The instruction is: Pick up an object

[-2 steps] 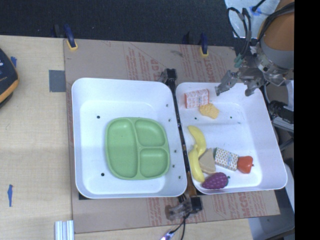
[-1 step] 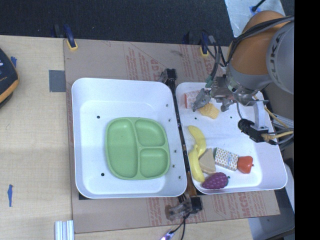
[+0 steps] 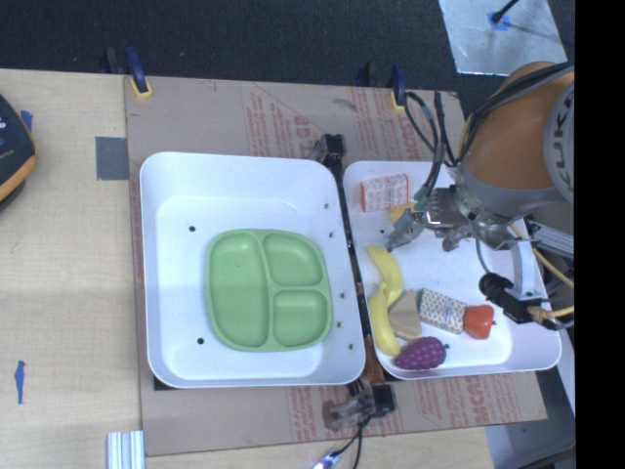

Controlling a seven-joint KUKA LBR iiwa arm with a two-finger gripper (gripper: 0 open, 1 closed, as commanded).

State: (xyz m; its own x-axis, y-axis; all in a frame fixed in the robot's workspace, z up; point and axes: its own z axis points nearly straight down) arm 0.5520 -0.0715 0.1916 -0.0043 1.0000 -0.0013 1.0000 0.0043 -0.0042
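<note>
Bins sit side by side on the bench: the left bin (image 3: 166, 262) holds a green divided plate (image 3: 267, 288) lying flat near its middle. In the right bin (image 3: 532, 355), a small red-and-white carton (image 3: 381, 193) lies at the far left corner. A yellow banana (image 3: 387, 296) runs along the left wall, touching a tan wedge (image 3: 404, 314), with purple grapes (image 3: 422, 353) just near of them. Right of the wedge lies a patterned packet (image 3: 442, 311), then a red-orange piece, possibly a tomato (image 3: 479, 321). The gripper (image 3: 422, 219) hangs over the bin's far half, beside the carton; its fingers look spread and hold nothing, though the view is poor.
</note>
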